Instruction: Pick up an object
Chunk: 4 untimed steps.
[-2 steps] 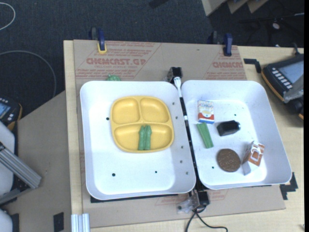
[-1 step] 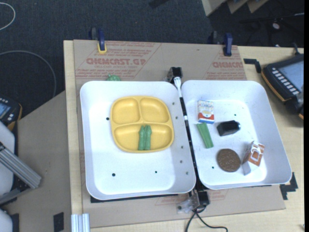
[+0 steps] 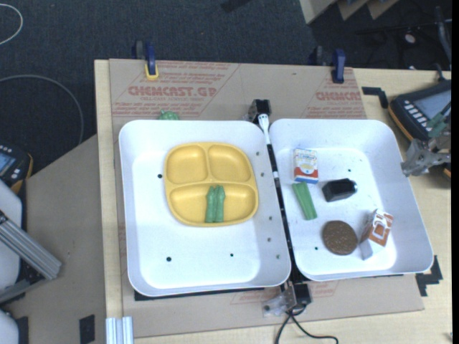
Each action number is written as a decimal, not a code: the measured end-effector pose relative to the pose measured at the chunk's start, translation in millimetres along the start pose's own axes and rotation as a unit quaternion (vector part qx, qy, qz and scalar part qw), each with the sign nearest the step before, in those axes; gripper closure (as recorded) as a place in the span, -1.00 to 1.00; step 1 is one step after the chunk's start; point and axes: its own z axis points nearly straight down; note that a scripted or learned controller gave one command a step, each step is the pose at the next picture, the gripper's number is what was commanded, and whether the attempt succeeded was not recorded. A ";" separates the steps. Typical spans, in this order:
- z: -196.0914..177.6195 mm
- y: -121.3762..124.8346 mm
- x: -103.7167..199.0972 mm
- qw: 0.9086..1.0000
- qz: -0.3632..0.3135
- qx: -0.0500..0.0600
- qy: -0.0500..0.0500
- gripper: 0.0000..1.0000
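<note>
The left bin (image 3: 143, 249) bears a yellow divided plate (image 3: 188, 167). A green bean-like piece (image 3: 215, 203) lies in the plate's front compartment. In the right bin (image 3: 401, 256) lie a small white carton with red and blue print (image 3: 305, 165), a green stick (image 3: 305, 201), a black block (image 3: 338, 189), a brown round disc (image 3: 339, 237) and a small orange and white carton (image 3: 379, 228) beside a grey piece (image 3: 365, 248).
A black hinge strip (image 3: 275, 185) runs between the two bins. Blue clamps (image 3: 150, 58) (image 3: 338, 66) hold the cardboard sheet at the back. A dark pendant (image 3: 423, 112) and a grey metal part (image 3: 428, 155) sit just past the right bin's edge.
</note>
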 end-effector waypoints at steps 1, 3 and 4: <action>-109.5 -2.9 -63.3 1.000 0.004 -0.011 -0.006 1.00; -62.5 12.5 -68.3 1.000 0.003 -0.008 -0.004 1.00; -52.5 17.8 -88.8 1.000 0.003 -0.005 -0.003 1.00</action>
